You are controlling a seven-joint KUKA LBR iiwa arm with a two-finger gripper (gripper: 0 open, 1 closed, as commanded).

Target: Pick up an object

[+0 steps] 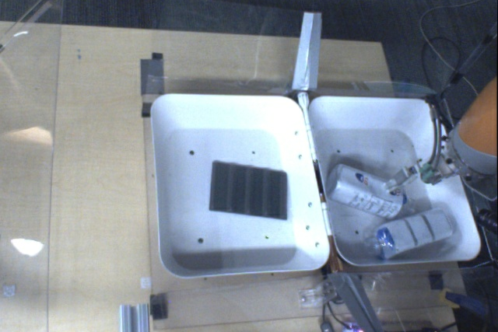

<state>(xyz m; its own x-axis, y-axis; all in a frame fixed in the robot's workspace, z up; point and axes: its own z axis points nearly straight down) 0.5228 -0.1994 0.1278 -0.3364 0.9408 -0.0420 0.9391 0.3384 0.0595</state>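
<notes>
Overhead, a pale wooden counter (85, 190) carries two shallow white bins side by side. The left bin (175, 167), at the middle of the frame, contains a dark ribbed rectangular pad (249, 189) lying flat near its centre. The right bin (366, 120), toward the lower right of the frame, contains two items: a white tube-like package (359, 190) with printing on it, and a clear plastic bottle with a blue cap (412, 233) below it, close to the bin's lower edge. The grey arm with its orange band (476, 132) enters at the right edge of the frame, and the gripper (412, 175) sits low inside the right bin, just beside the right-hand end of the white package. Whether the fingers are apart or together cannot be told at this size, and nothing is visibly held between them. The package's long axis runs from upper left to lower right, one end toward the divider between the bins and the other toward the gripper. The bottle lies on its side, long axis running left to right with a slight upward tilt, cap pointing left. Judging from this, the step in hand is closing in on the package; a sound grasp would likely straddle its narrow width, square across the long axis, near the middle rather than the end, keeping off the bottle.
</notes>
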